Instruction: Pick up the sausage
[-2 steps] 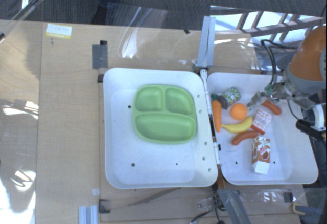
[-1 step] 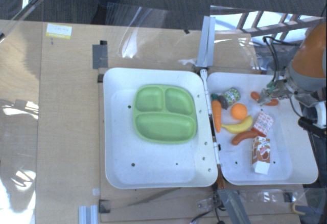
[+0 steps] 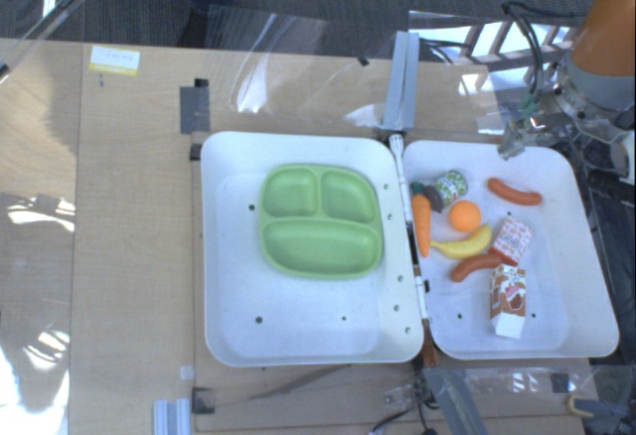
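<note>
Sausage (image 3: 514, 192): lies flat in the right bin (image 3: 586, 254), up-right of the orange (image 3: 464, 216), long axis running left to right with a slight downward tilt. It sits apart from everything else, bare bin floor on all sides. Note a second, darker sausage (image 3: 478, 265) below-right of the orange, pressed between the banana (image 3: 463, 244) and the red-and-white packet (image 3: 512, 238); the carton (image 3: 507, 300) lies just below it. You should take the isolated one.

Gripper (image 3: 517, 137): hangs above the bin's far rim, up-right of the orange and near the target. It holds nothing that can be seen; whether it is spread or closed cannot be told from this view.

Recommended approach: bring it straight over the sausage's middle and set the closing direction across the short width, not along its length. The round body will likely roll, so centre carefully.

Clearance: open floor to the right of the target, toward the bin wall. The far rim is close behind it. The carrot (image 3: 421, 223) and small can (image 3: 448, 188), left of the orange, pose no obstruction.
</note>
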Robot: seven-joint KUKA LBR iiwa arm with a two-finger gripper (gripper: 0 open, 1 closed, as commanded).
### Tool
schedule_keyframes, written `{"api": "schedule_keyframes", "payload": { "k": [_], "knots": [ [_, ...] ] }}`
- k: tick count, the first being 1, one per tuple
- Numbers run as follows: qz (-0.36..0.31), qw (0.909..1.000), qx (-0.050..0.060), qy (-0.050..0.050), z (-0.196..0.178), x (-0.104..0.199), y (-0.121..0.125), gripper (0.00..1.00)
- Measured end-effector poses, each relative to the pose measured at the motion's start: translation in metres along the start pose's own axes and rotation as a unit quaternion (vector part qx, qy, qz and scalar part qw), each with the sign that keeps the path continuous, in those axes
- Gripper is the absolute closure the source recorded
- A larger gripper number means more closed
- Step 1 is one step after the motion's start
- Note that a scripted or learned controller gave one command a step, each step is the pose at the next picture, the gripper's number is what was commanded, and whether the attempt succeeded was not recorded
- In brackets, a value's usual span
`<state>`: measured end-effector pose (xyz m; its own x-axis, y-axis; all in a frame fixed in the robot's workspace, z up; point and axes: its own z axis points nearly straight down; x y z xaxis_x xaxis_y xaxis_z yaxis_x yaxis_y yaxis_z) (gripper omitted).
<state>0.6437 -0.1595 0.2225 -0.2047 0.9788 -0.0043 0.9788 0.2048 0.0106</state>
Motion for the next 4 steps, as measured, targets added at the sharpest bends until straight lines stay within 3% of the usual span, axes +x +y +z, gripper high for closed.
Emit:
{"api": "schedule_keyframes", "payload": {
  "k": [1, 2, 3, 4],
  "knots": [
    [-0.037, 0.9993, 0.003, 0.001, 0.122, -0.042, -0.022, 1.00],
    [-0.089, 0.9961, 0.000, 0.000, 0.040, -0.010, -0.018, 1.00],
    [-0.108, 0.9942, 0.001, 0.000, 0.046, -0.039, -0.023, 1.00],
    [-0.122, 0.9925, 0.001, 0.001, 0.041, -0.010, -0.041, 1.00]
  ]
}}
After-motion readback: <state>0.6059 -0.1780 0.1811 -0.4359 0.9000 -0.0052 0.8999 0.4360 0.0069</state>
